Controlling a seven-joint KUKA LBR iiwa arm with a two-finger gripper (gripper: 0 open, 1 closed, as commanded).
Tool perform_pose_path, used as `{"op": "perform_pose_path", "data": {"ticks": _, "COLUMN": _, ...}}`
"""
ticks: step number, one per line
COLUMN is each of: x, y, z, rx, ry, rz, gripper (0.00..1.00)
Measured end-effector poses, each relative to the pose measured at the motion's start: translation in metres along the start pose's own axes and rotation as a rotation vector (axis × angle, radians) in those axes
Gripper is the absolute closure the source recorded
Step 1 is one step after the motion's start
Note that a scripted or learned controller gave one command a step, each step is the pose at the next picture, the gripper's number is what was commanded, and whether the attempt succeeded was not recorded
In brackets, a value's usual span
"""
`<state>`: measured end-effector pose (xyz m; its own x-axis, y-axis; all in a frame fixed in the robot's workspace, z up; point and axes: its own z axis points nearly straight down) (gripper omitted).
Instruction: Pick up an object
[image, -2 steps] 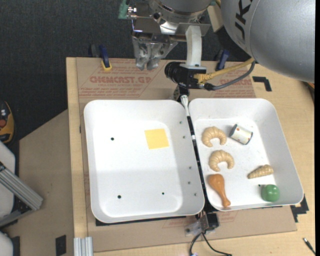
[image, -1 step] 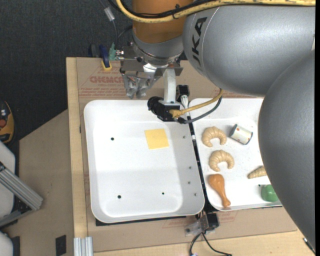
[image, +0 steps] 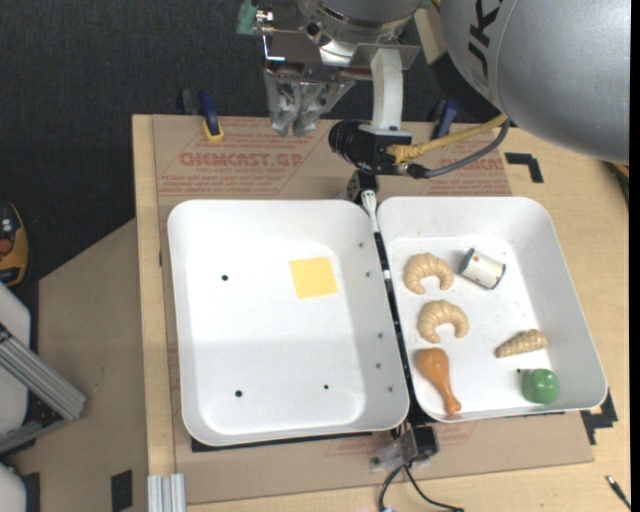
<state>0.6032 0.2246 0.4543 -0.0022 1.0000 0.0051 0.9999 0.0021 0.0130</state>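
Observation:
My gripper hangs high at the back, over the brown board behind the left bin, well away from every object. A flat yellow square lies alone in the left bin. The right bin holds two tan croissants, a small white cylinder with a red end, an orange drumstick, a beige cone-shaped piece and a green ball.
The two bins meet along a raised rim in the middle. A black fitting with cables sits behind that rim, just right of the gripper. The arm's grey body looms over the back right corner.

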Motion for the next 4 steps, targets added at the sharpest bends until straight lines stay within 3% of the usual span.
{"op": "perform_pose_path", "data": {"ticks": 1, "x": -0.001, "y": 0.011, "z": 0.138, "rx": 0.026, "ry": -0.01, "rz": 0.004, "gripper": 1.0}}
{"op": "perform_pose_path", "data": {"ticks": 2, "x": 0.0, "y": 0.002, "z": -0.053, "rx": -0.008, "ry": 0.003, "rz": 0.0, "gripper": 1.0}}
{"op": "perform_pose_path", "data": {"ticks": 3, "x": -0.001, "y": 0.03, "z": 0.091, "rx": 0.025, "ry": -0.01, "rz": 0.004, "gripper": 1.0}}
{"op": "perform_pose_path", "data": {"ticks": 4, "x": 0.0, "y": 0.008, "z": 0.064, "rx": 0.015, "ry": -0.005, "rz": 0.001, "gripper": 1.0}}
